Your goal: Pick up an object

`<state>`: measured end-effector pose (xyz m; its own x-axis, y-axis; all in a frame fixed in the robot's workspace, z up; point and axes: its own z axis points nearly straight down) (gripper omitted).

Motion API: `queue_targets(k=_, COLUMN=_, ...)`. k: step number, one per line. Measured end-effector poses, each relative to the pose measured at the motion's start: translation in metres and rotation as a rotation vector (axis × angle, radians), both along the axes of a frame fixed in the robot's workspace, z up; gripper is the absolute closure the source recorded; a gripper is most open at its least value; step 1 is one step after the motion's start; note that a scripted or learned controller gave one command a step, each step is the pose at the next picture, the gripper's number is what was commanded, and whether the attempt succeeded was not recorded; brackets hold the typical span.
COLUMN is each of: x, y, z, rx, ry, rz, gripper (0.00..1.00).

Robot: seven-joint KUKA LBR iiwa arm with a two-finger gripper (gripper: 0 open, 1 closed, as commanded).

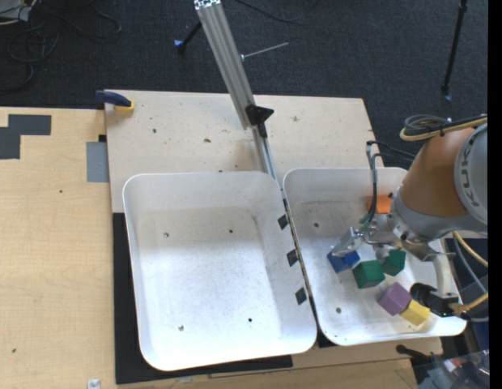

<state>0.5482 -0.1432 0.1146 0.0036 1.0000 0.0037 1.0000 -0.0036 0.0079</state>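
Observation:
My gripper (350,244) reaches into the right bin (332,197) from the right, its metal fingers low over a blue block (343,260). The blue block lies right below the fingertips; contact is unclear. A green block (368,275) sits just right of the blue one, and another green piece (393,260) lies under the wrist. A purple block (393,298) and a yellow block (416,314) rest near the bin's front right corner. An orange block (383,203) shows behind the arm.
The left bin (154,217) stands beside the right one, split from it by a rim with black clips. A slanted aluminium bar (231,63) rises behind the bins. Cables hang at the right.

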Motion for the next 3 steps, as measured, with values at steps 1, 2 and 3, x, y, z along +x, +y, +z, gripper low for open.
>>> queue_targets(k=1, x=0.002, y=-0.004, z=0.014, rx=-0.004, ry=-0.008, rz=-0.009, gripper=1.0)
queue_targets(k=2, x=0.0, y=-0.006, z=0.057, rx=-0.004, ry=0.006, rz=0.001, gripper=1.0)
queue_targets(k=3, x=-0.003, y=-0.008, z=0.12, rx=-0.005, ry=0.004, rz=0.005, gripper=1.0)
